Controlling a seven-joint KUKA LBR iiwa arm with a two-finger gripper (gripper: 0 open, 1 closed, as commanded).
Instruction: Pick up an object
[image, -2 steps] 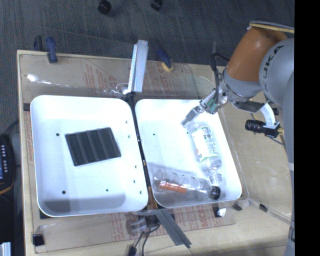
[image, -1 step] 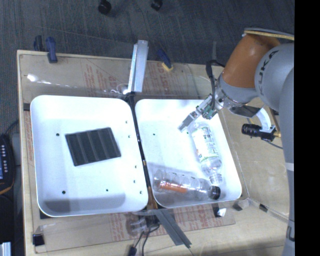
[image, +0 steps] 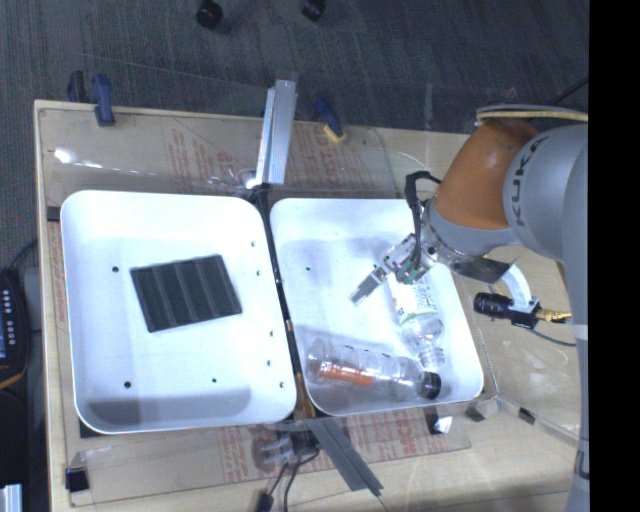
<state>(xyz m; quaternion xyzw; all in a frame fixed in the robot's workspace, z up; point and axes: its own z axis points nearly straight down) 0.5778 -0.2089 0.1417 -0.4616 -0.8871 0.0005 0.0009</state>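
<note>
- Table (image: 150, 470): light wood surface carrying two shallow white bins side by side, seen from above at a slant.
- Left bin (image: 90, 400): holds one dark ribbed rectangular mat (image: 187, 291), lying flat near the middle and turned slightly out of line with the bin walls.
- Right bin (image: 300, 235): holds two clear plastic bottles.
- Bottle one (image: 418, 318): lies near the bin's right wall, its long axis running roughly from the far side toward the near side, label visible on its upper part.
- Bottle two (image: 365, 368): lies on its side along the near wall, with an orange-red item visible inside or on it and a dark cap at its right end. The lower end of bottle one lies close to that cap; contact cannot be judged.
- Arm (image: 530, 190): grey with an orange band, reaching in from the right over the right bin's far right corner.
- End effector (image: 385, 278): low inside the right bin, just beside the upper end of bottle one, pointing toward the bin's middle.
- End effector state: cannot tell; the tip is small and blurred, and nothing can be seen between its parts.
- Blue clamps (image: 103, 98) sit on the table's far edge; a grey metal bar (image: 276, 130) stands at the far end of the seam between the bins.
</note>
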